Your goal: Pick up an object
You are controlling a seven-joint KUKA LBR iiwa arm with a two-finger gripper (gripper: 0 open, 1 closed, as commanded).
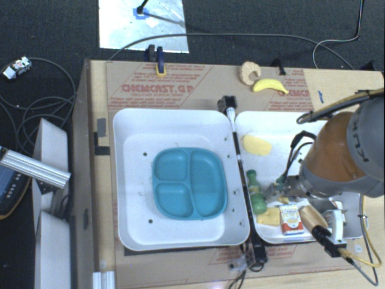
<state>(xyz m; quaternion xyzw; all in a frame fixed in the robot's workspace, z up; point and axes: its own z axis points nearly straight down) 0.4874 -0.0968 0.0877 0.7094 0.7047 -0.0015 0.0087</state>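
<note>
Camera view: the arm [346,152] hangs over the right bin [271,122] (jaws' state unclear); nothing looks picked yet.

Arm [343,155] low, reaching from rt

Even, fairly bright overhead lighting, soft focus throughout with coarse grain, white bins [180,125] near overexposure, strong glare on the reflective sheet [144,17] at 11 o'clock, floor dark at 9 o'clock, faint shadows only, slight blur on arm [346,152] at 3 o'clock.
</note>
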